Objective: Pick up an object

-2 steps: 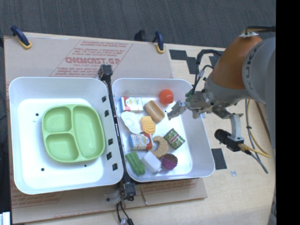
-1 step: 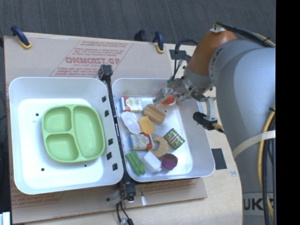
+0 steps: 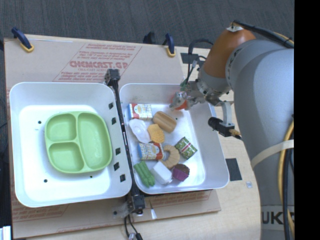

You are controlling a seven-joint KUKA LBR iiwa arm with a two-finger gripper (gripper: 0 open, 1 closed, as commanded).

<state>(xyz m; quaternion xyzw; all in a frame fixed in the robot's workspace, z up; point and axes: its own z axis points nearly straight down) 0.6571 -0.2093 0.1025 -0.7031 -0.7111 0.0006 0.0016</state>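
The right bin [image 3: 214, 159] holds several toy foods: a small carton [image 3: 141, 111], a brown bread roll [image 3: 164, 121], an orange cracker [image 3: 156, 133], a green packet [image 3: 185, 147], a purple piece [image 3: 180, 172] and a green vegetable [image 3: 144, 174]. My gripper [image 3: 183, 101] hangs over the bin's far right corner, below the orange wrist band. A small orange-red object [image 3: 177, 104] sits right at the gripper's tip. Whether it is held or only lies beneath is too small to tell.
The left bin [image 3: 20, 134] carries a green divided plate [image 3: 78, 142]. A black hinge strip [image 3: 120, 134] runs between the bins. The grey arm [image 3: 260, 99] covers the bench to the right. Clamps [image 3: 170, 45] stand on the cardboard's far edge.
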